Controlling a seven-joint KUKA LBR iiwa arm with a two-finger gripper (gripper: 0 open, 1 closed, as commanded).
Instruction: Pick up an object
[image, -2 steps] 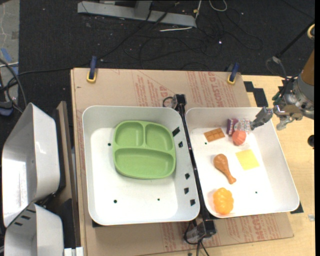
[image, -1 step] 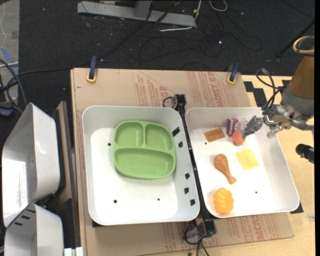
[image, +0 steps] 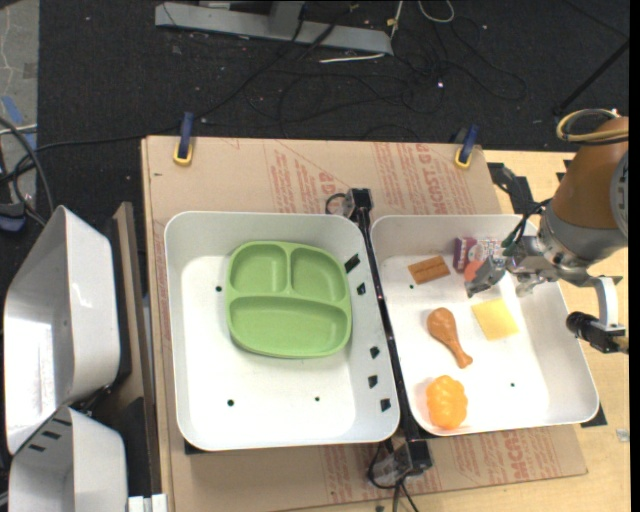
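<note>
From my remote seat I see the bench (image: 300, 165) topped with brown printed cardboard, held at its far edge by two yellow clamps (image: 183, 152). Two shallow white bins sit directly on it, touching side by side: the left bin (image: 200, 400) and the right bin (image: 560, 400). A black cable (image: 395, 470) lies at the near edge between them.

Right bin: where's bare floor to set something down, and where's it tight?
Free: the right bin's lower right, right of the orange fruit and below the yellow block; also the lower left strip beside the drumstick. Crowded: the top, where the cracker, the purple packet and the gripper bunch together.
</note>
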